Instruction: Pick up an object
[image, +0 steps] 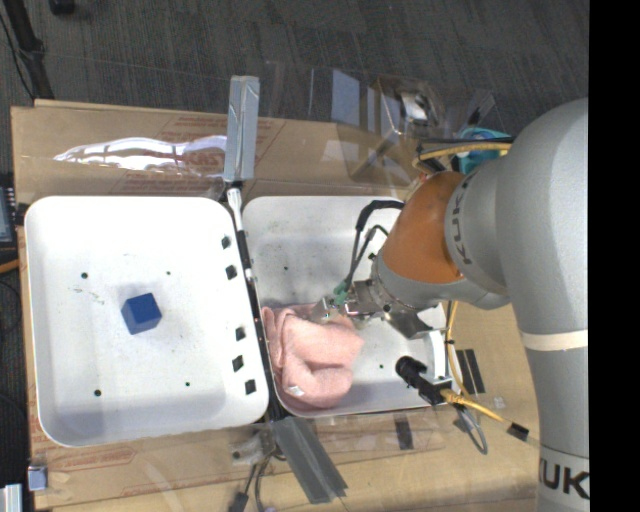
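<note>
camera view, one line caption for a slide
KUKA arm lowers its claw over a pink cloth in the right bin; a blue cube sits in the left bin.

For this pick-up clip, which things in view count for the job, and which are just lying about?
Job:
pincer, low in the right bin
pink cloth, bunched right beside it
blue cube, in the left bin

Lying about:
cardboard sheet behind the bins
clear plastic wrap on it

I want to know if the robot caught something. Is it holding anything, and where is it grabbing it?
I can't tell. The gripper is down at the top edge of the pink cloth in the right bin, but no cloth shows between its fingers.
</note>
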